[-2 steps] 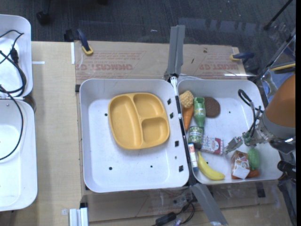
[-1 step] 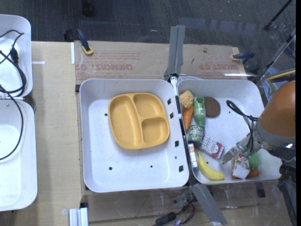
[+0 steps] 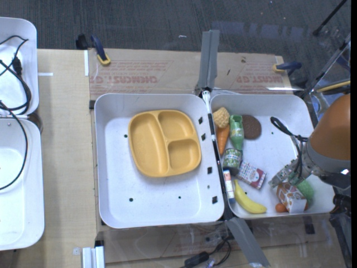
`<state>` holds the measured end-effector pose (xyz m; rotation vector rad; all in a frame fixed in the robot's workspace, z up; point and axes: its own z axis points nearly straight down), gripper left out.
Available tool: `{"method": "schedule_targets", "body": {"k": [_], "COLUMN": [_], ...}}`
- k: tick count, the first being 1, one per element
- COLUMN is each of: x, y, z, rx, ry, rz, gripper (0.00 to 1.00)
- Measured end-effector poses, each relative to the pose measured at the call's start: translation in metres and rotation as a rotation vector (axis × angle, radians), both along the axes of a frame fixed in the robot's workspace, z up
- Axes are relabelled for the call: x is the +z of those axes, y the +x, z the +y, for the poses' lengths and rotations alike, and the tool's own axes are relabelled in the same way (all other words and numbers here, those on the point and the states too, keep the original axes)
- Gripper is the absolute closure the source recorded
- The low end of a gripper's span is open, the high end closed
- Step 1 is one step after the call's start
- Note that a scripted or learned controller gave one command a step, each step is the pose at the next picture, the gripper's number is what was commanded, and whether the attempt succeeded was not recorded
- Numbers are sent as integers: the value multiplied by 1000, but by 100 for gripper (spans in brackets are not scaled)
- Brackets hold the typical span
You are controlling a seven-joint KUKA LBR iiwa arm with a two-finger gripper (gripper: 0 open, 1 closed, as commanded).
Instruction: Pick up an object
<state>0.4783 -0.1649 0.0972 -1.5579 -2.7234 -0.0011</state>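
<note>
Snack packet [image 3: 292,197] just below pincer [image 3: 287,175], right bin [image 3: 279,102].

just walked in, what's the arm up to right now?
The arm has reached into the right bin from the right, its gripper low over a small pile of packaged items in the near right corner. Whether it holds anything cannot be told. Along that bin's left side lie a corn cob, a carrot, a green bottle, a small red carton and a banana. A yellow divided plate sits in the left bin.
</note>
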Motion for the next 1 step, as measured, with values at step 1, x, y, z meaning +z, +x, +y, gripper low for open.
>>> {"method": "schedule_targets", "body": {"k": [1], "x": [94], "y": [0], "z": [25], "rx": [-36], "ry": [-3], "rz": [-2], "gripper": [100]}}
